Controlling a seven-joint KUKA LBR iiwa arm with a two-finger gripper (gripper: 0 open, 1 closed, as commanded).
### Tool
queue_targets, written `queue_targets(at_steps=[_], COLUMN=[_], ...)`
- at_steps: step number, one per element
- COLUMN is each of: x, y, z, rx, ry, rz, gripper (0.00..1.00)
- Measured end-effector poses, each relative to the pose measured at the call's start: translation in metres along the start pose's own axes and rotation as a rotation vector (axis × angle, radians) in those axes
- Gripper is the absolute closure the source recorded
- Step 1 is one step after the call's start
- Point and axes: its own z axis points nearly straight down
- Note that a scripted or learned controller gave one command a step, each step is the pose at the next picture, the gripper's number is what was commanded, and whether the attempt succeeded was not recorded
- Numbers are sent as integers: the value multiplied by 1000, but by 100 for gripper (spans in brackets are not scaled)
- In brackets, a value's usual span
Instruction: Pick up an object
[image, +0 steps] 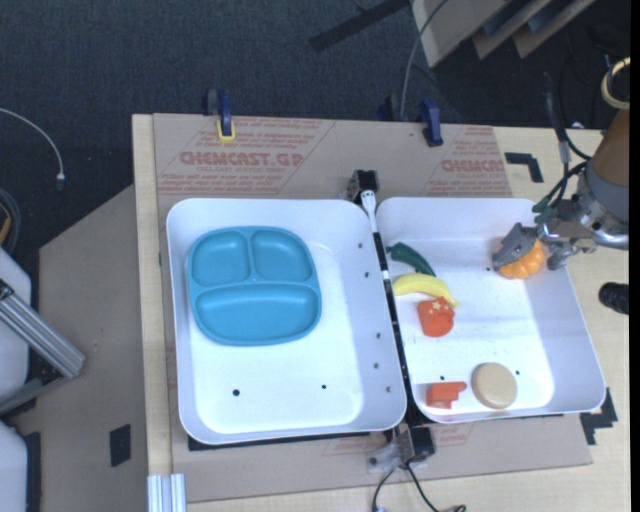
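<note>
The arm (610, 190) enters from the right edge of the camera view and reaches leftward over the upper right corner of the right bin (560, 330), its wrist section angled down toward the bin floor. The pincer (528, 252) sits low at the far end of the arm, with an orange object (524, 262) positioned at its fingertips; the grey fingers (512, 243) appear to bracket this object from above and from the side, but whether they are clamped on it or merely alongside cannot be determined. The orange object lies near the bin's back right wall, well apart from the other contents. Those contents are grouped toward the left and front of the same bin: a green item (411, 257) close to the dividing wall, a yellow banana (425, 289) just in front of it, a red item (436, 318) touching or just beside the banana, an orange-red block (446, 393) at the front, and a beige round object (494, 385) beside that block. The left bin (290, 400) carries a blue divided plate (256, 285) with three compartments. Both bins rest side by side on the surface (290, 150).
</note>
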Motion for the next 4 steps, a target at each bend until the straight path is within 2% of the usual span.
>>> queue_targets(at_steps=[1,2,3,4], x=[0,-1,0,1], y=[3,1,7,7], z=[-7,56,102,133], rx=[-13,-6,-7,-8], ry=[-3,0,0,-1], rz=[-3,-3,-4,-4], gripper=[0,0,0,0])
